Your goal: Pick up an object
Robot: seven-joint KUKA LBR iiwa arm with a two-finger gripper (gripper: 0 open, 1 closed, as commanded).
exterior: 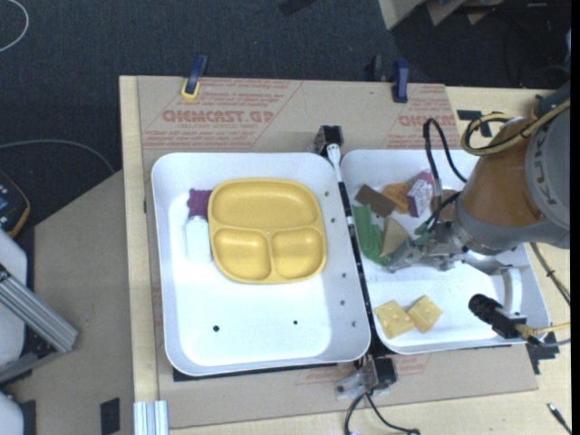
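At the right bin's (507,338) near edge, two yellow blocks (408,316) are seen side by side, well clear of the action. Further in, the gripper (421,250) is held low at mid-bin, brought in from the right edge with the orange-banded wrist bent down over it. Whether the claw is spread or pressed together cannot be told, and nothing is seen pinched.

Just beside it, toward the bin's left wall, a tan piece (395,236) is leaned against a green piece (369,228) whose long axis runs near to far along that wall. This is judged the likeliest target, a short shift leftward. Beyond, by the far edge, a brown scrap (372,198) and a purple-white packet (421,191) are heaped.
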